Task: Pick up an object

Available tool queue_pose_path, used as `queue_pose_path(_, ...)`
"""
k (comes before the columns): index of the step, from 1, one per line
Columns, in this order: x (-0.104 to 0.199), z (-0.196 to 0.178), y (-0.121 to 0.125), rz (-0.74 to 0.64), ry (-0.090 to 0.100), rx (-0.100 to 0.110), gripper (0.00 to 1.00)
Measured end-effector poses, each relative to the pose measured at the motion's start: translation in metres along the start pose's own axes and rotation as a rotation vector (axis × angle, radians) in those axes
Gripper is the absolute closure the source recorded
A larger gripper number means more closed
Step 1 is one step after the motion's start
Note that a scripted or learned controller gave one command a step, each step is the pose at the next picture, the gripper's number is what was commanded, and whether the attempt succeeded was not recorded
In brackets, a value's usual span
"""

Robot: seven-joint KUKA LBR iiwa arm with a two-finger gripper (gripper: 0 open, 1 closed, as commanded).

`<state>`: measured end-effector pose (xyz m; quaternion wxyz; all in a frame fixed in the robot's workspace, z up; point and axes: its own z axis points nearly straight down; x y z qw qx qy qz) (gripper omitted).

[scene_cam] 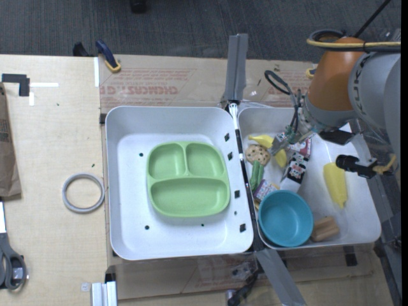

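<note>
Gripper (pixel 285 140) low in the right bin (pixel 363 231), among yellow banana piece (pixel 262 140), cookie (pixel 257 153) and small black-and-white carton (pixel 296 167); jaw spread impossible to tell; best to settle squarely on one item, clear of neighbours; then close and lift straight.

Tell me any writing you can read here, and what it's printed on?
Brown cardboard sheet behind the bins: faint red lettering, upside down and too blurred to read.
Small black and white packet in the right bin: markings too small to read.
Nothing else carries legible text.
</note>
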<state>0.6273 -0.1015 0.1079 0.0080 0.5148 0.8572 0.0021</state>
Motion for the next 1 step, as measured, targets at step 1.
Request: queue_pose_path(1,0.0436,-0.0845,0.0437,0.05,0.009,0.011,1.0)
